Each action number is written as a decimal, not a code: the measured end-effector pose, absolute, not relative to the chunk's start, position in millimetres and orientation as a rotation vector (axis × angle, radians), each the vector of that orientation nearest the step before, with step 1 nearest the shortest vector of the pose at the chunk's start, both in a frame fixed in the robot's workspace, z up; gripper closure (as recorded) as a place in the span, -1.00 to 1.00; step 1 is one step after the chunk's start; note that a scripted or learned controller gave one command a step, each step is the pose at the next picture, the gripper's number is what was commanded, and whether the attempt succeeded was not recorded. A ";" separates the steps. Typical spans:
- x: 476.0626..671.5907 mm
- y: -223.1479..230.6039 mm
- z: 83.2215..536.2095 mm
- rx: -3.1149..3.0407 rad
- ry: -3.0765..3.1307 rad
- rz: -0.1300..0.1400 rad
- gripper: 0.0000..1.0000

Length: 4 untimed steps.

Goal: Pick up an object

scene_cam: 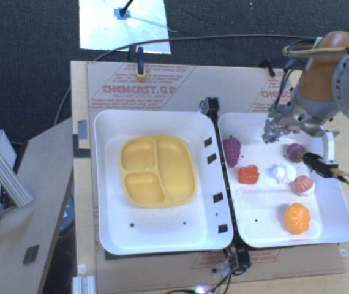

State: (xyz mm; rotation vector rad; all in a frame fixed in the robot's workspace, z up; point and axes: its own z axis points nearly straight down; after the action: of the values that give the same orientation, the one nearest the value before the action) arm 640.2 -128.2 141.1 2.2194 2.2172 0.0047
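— Hovering over the right bin (346, 222), is the end effector (271, 133) gripping anything?
— Can't tell; toy food lies below, red pepper (248, 174) nearest, likely staged for picking.

1. A pale wooden counter (82, 182) carries a brown cardboard sheet (162, 87) printed with red lettering.
2. Two shallow white bins sit side by side on the sheet, touching: the left bin (107, 225) and the right bin (333, 225).
3. A blue and yellow clamp (140, 63) grips the sheet's far edge.
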 end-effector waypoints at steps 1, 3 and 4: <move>641.3 -132.5 185.8 2.219 2.217 0.005 1.00; 615.6 -76.0 236.2 2.213 2.232 0.002 1.00; 600.2 -28.3 242.2 2.212 2.232 0.002 1.00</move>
State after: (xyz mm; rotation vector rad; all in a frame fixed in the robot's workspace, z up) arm 600.2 -28.3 242.2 2.2122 2.2321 0.0024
